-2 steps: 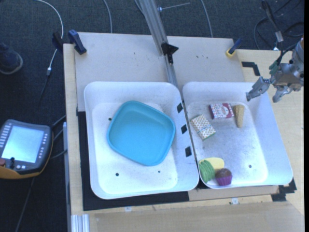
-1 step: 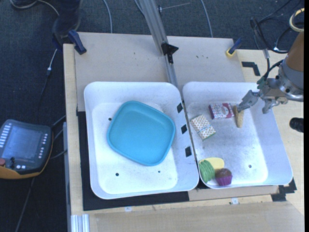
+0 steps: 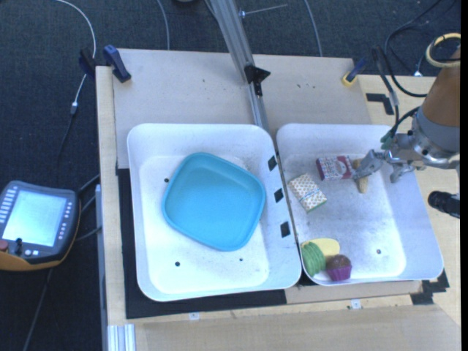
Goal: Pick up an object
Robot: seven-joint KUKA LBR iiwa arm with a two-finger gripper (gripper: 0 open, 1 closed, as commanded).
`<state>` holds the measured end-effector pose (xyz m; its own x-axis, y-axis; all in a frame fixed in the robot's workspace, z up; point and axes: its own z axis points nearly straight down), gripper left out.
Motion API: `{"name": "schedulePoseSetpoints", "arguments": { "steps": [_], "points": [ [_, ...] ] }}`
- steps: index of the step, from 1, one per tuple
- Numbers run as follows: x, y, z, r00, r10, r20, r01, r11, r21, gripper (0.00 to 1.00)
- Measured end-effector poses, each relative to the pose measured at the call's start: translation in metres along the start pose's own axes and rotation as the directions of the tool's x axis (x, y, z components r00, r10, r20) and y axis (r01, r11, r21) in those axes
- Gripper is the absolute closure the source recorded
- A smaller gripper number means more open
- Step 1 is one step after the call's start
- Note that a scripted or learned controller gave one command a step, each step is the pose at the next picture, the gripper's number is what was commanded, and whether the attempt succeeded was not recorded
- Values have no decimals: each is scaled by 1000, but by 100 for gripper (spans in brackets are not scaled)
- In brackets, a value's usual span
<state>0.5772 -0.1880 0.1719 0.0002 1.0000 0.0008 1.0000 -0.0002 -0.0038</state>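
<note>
Scanning left to right: pendant (image 3: 33, 225) on the floor off the worktop (image 3: 190, 86), then left bin (image 3: 146, 148) with a blue plate (image 3: 213, 200) taking most of its floor. Right bin (image 3: 398, 258) has a patterned packet (image 3: 307, 192) near the divider, red packet (image 3: 334, 167) beyond it, a small tan piece (image 3: 361, 185) just beside the tool, and a yellow, green and purple cluster (image 3: 326, 258) at the near rim. Tool (image 3: 374, 164) sits over the right bin's far right part, close to the red packet and tan piece; nothing visibly between its fingers, and opening width can't be told from this slant.

Risks, as a guess: red packet lies flat, so fingers may slide over it or shove it off. The tan piece is small and easy to miss. The cluster hugs the rim, so a reach there could hit the wall.

Open room: mid and right floor of the right bin is bare, good for descent; far wall is near the tool.
</note>
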Motion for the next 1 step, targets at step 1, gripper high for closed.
{"name": "schedulePoseSetpoints", "arguments": {
  "steps": [1],
  "points": [
    [2,0,63,1000,-1,-1,1,1000,1,0]
  ]
}}
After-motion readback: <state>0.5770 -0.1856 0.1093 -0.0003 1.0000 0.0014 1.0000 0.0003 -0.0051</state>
